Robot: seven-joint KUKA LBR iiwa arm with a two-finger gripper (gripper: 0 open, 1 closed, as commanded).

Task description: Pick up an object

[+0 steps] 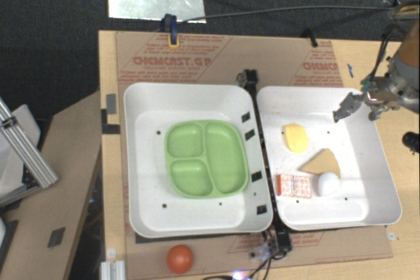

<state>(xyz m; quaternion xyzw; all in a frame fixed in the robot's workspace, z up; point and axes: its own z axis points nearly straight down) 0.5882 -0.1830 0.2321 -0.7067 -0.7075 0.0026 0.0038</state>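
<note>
nearest to me, on the cardboard sheet [216, 49] in front of the bins, i see an orange-red ball [180, 258] sitting just outside the left bin's near wall. past it is the left bin [141, 141], holding a green divided plate [205, 158] with three compartments, lying flat around the middle of the bin.

in the right bin [377, 193], the near things come first: a small red-and-white box [294, 186] lying flat by the near left corner, with a white ball [327, 183] just beside it on its right, touching or almost touching. right behind the ball i see a tan wedge-shaped piece [321, 162], its edge meeting the ball. a little farther back and to the left lies a yellow rounded block [296, 138], apart from the wedge.

farther still, at the far right of that bin, the gripper [359, 106] hangs above the rim area, well apart from the yellow block and the rest. i see two dark fingers [343, 109] spread apart with nothing between them, so it reads as open and holding nothing. behind the bins, a blue clamp [170, 28] pins the cardboard's far edge.
</note>
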